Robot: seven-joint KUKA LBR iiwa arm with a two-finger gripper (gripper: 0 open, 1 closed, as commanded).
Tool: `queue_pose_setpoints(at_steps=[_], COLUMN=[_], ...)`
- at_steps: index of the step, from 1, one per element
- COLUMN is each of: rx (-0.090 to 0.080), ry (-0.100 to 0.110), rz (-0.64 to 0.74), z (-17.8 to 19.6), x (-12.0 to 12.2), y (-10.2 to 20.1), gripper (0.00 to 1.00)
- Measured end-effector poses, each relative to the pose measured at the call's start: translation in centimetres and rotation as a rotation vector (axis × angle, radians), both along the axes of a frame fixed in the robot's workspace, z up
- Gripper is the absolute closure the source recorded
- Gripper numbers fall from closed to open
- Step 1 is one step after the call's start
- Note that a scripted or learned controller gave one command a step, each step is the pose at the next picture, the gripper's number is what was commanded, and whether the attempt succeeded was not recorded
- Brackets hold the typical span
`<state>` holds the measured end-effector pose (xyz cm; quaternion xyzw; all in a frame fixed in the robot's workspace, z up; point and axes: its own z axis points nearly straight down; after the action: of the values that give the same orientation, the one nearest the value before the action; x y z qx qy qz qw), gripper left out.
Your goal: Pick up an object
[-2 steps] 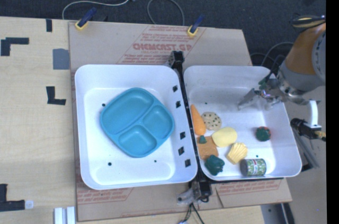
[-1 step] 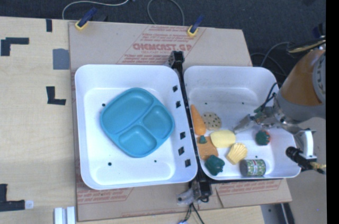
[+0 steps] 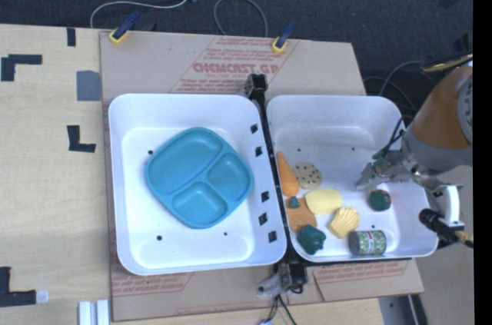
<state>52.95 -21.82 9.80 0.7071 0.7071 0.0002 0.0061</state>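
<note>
The worktop carries 2 shallow white plastic bins side by side, and the right bin (image 3: 338, 116) serves here as the landmark. All the small loose items sit in it, clustered toward its near-left corner, which leaves its far half bare for the arm to come in. Against its left wall lies an orange carrot-shaped toy (image 3: 287, 176), with a round speckled cookie-like disc (image 3: 308, 175) just beside it. Nearer the middle rests a pale yellow rounded toy (image 3: 324, 200), then a ridged yellow piece (image 3: 344, 221), a dark teal lump (image 3: 311, 239) and a small green-labelled can lying on its side (image 3: 368, 242) by the near wall. A small dark green ball with a red spot (image 3: 379, 200) sits toward the right wall, apart from the cluster, so it looks the easiest candidate. The hand (image 3: 375, 174) hovers just beyond that ball, probably lining up on it; whether its grip is open or closed I cannot tell. Left of the right bin, the other bin (image 3: 123, 162) holds a blue 3-compartment plastic tray (image 3: 200, 176).
</note>
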Motion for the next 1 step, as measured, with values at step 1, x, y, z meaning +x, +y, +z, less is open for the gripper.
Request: queue_pose_setpoints(at_steps=[1], rx=[0.008], ry=[0.004], rz=[0.004], z=[9.23], x=[-2.17], y=[3.81], gripper=[1.00])
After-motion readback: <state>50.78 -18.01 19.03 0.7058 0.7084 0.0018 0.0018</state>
